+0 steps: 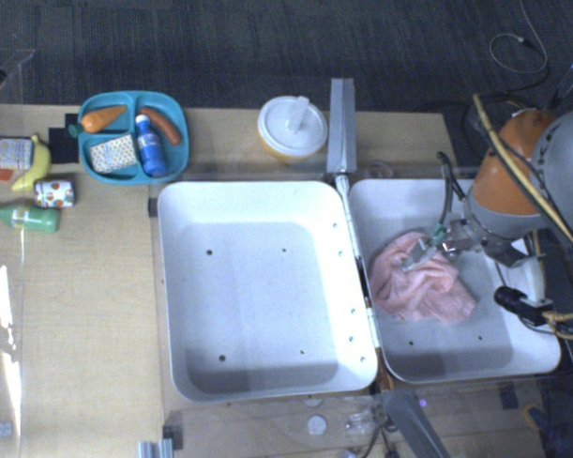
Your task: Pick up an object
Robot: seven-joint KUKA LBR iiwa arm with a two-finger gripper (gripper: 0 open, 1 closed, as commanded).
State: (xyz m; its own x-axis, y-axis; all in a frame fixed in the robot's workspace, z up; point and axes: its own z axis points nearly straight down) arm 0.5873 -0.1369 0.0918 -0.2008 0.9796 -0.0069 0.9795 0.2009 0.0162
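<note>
We see the gripper (426, 251) down on the pink cloth (422, 282) mid right bin (460, 358), but cannot tell its jaws' state

A pink cloth (420, 280) is seen bunched up in the right bin (460, 358). The gripper (426, 251) is placed at the cloth's top edge. A blue tray (175, 133) is set on the bench (83, 324)

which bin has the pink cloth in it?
The right bin, under the end effector. The pink cloth lies crumpled there; the left bin holds no cloth.
</note>
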